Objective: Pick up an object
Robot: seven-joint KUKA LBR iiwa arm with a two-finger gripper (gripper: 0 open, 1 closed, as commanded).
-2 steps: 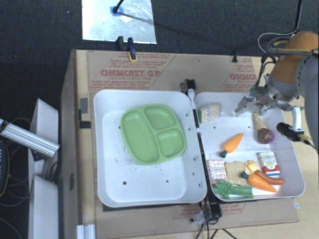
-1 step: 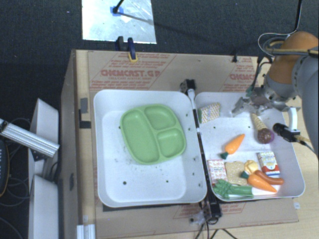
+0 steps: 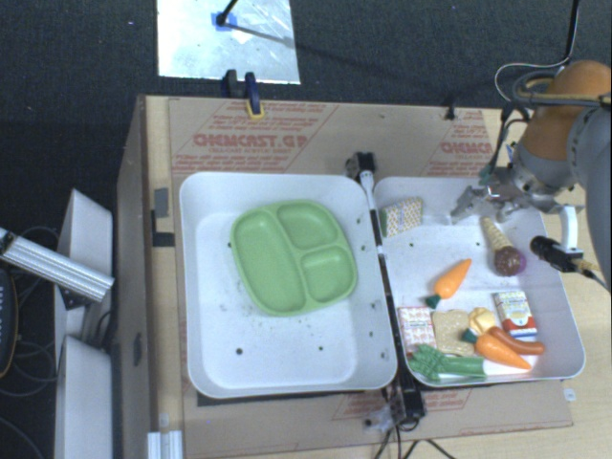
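My gripper (image 3: 490,202) hangs over the far right part of the right bin (image 3: 572,352), reaching in from the right. Its metal fingers stand apart and open, and nothing is between them. Just below it lies a toy ice-cream cone (image 3: 501,247) with a dark purple scoop. An orange carrot (image 3: 451,277) lies in the middle of the bin. A pale wrapped snack (image 3: 402,216) sits at the bin's far left corner. Along the near side lie a pink packet (image 3: 416,325), a bread slice (image 3: 449,328), a green vegetable (image 3: 445,363), a second carrot (image 3: 504,349) and a small carton (image 3: 514,314).
The left bin (image 3: 206,352) holds a green divided plate (image 3: 294,256). A black clip (image 3: 363,168) sits where the two bins meet at the far edge. Cables and a black part (image 3: 557,251) of the arm hang over the right bin's right rim.
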